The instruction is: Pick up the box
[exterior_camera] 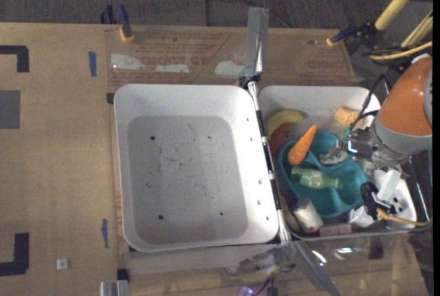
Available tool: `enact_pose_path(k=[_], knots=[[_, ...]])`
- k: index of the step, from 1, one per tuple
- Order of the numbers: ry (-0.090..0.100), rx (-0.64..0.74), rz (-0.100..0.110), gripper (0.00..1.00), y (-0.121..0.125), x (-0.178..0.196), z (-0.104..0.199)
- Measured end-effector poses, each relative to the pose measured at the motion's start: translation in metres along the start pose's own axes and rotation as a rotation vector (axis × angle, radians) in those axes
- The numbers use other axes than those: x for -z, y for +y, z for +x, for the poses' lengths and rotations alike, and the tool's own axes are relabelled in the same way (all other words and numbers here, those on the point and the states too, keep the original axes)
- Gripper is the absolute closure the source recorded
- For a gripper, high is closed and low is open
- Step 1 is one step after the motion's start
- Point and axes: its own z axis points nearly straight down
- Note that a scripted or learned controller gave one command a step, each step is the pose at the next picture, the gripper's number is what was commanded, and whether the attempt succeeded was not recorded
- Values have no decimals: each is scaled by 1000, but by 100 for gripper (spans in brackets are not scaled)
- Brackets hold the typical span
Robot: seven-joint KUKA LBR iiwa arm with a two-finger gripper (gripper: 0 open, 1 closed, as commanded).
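Note:
The right bin (313,92) holds a heap of things. A small tan box-like block (346,115) lies at its far side, just beyond the arm's wrist. A flat reddish-brown box edge (335,227) shows at the bin's near wall. My gripper (335,153) reaches in from the right and hangs low over a teal moulded piece (344,191), close to an orange carrot (302,144). Nothing is visibly between its tips. The arm hides the bin's right part.
A green bottle (315,180) lies on the teal piece, and a small can (307,214) sits near the front. A yellow round thing (285,120) and a red one (278,139) lie by the divider. The left bin (130,104) stands alongside.

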Motion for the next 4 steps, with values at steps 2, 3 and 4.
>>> enact_pose_path(k=[2, 3, 4], knots=[[5, 17, -32, 0, -39, 7, -15], [-18, 70, -55, 0, -55, 11, 36], [-31, 155, -66, 0, -55, 12, 39]])
